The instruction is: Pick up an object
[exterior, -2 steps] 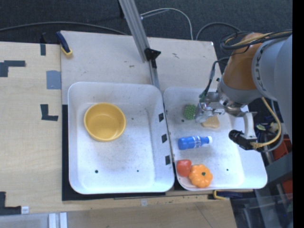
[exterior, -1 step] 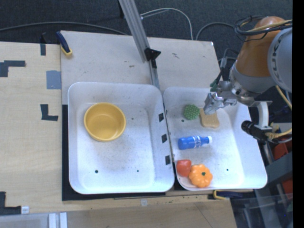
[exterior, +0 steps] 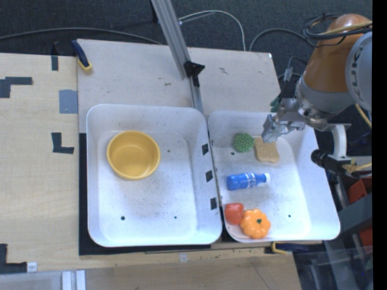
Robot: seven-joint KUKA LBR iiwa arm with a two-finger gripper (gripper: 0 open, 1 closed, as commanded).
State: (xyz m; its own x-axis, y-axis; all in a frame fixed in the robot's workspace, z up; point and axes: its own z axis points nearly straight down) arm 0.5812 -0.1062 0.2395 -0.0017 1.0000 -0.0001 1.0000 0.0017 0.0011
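Pumpkin: orange toy pumpkin [exterior: 256,223] lies nearest the camera, at the front edge of the right bin [exterior: 314,222], touching a red tomato [exterior: 234,212] on its left; both crowd the front-left corner, so a grab there would have walls on two sides.
Bottle: small blue bottle [exterior: 247,180] lies on its side mid-bin, cap to the right, with bare floor in front and to its right.
Green ball: knobbly green ball [exterior: 243,142] sits toward the back of the right bin, just beside a tan sponge [exterior: 267,151].
Sponge: likely target, judging by the arm's position; it lies flat with its far end directly under the gripper [exterior: 269,132].
Gripper: hangs low over the sponge's upper edge, near or touching it; contact cannot be told.
Jaws: whether they stand open or closed cannot be told from this slant, and nothing is seen held between them.
Left bin: white left bin [exterior: 97,180] holds a yellow bowl [exterior: 133,154] upright near its left side, well apart from the arm.
Room: right half of the right bin is bare, giving free space to lift and withdraw toward the arm's side.
Risk: green ball is close enough to be nudged; the bins' shared wall is farther off.
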